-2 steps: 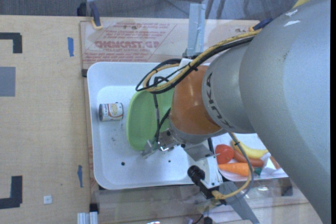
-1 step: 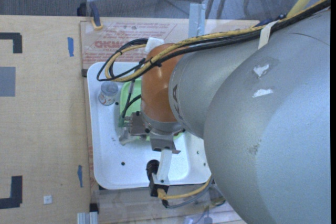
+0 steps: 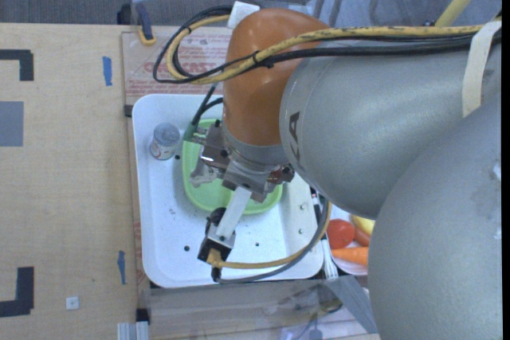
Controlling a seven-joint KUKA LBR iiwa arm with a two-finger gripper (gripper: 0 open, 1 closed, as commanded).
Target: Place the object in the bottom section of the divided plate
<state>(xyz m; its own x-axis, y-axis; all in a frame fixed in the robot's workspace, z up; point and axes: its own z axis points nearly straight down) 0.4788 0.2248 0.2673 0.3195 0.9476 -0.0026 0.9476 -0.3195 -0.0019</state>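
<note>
Plate [image 3: 196, 185], the green one with parts, sits in my left white bin [image 3: 159, 243], and most of it hides under my arm [image 3: 374, 139], so I cannot tell which thing is mine to move. My claw [image 3: 239, 175] hangs right over the plate, but I cannot tell if it is open or closed, or if it has anything. A little gray can [image 3: 165, 141] stands at ten o'clock from the plate, and a red tomato [image 3: 340, 232] and an orange carrot [image 3: 355, 255] lie in the other bin at four o'clock.
</note>
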